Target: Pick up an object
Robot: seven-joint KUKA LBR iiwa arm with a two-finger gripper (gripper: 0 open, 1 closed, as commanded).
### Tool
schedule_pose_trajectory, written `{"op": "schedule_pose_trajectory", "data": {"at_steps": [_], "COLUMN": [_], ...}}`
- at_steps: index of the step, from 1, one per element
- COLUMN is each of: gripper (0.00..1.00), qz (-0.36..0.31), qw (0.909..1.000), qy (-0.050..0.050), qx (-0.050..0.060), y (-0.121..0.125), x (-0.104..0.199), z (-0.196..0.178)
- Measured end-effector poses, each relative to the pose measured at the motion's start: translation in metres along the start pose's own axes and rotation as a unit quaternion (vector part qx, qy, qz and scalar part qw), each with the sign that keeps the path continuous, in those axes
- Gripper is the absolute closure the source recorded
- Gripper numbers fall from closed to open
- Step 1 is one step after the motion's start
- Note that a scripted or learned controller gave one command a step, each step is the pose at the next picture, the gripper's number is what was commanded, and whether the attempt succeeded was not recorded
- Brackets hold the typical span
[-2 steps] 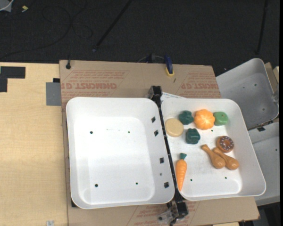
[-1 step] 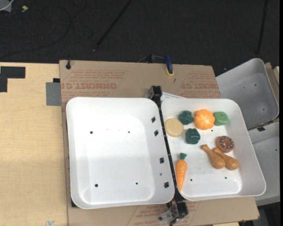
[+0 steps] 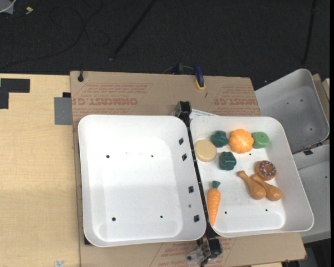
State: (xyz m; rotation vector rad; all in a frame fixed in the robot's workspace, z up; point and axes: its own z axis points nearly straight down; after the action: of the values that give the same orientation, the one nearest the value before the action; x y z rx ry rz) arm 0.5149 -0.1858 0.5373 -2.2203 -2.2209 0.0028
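Bench [image 3: 28,177]: pale wood, with black and grey patches near its left rear.

Cardboard sheet [image 3: 133,93]: brown and printed, it lay flat under both bins.

Left bin [image 3: 94,132]: white and shallow, it showed small dark holes in its floor.

Right bin [image 3: 289,204]: white and shallow, it touched the left bin along a shared edge. All the toy foods lay in it.

Grey-white panel [image 3: 292,102]: it sat tilted beyond the right bin's far right corner.

Toy carrot [image 3: 213,203]: orange with a green top, it lay lengthwise against the right bin's left wall, toward the near side.

Two toy drumsticks [image 3: 250,185] [image 3: 267,189]: tan, they lay side by side and touching, right of the bin's centre.

Toy orange [image 3: 241,141]: it sat near the far wall, between a dark green piece and a light green piece.

Cream disc [image 3: 205,150]: it lay close to the left wall, toward the far side.

Toy doughnut [image 3: 265,170]: brown with speckled icing, it sat just above the drumsticks.

Dark green pieces [image 3: 219,138] [image 3: 227,160]: one lay left of the orange and the other nearer the centre. Their kind was unclear.

Light green piece [image 3: 261,139]: round, it sat just right of the orange.

Blue-and-yellow clamp [image 3: 200,79]: it sat on the cardboard's far edge.

Gripper: whether it was released, clenched or grasping anything could not be told.
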Motion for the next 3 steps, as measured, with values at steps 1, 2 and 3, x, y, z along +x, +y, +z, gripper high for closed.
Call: {"op": "schedule_pose_trajectory", "data": {"at_steps": [1,2,3], "gripper": [1.00,1.00,1.00], "qz": [-0.001,-0.006,0.002], "qw": [1.0000,1.0000,1.0000], "qy": [0.000,0.001,0.000], "qx": [0.001,0.001,0.001], "y": [0.001,0.032,0.005], "x": [0.000,0.116,0.069], "z": [-0.010,0.001,0.000]}}
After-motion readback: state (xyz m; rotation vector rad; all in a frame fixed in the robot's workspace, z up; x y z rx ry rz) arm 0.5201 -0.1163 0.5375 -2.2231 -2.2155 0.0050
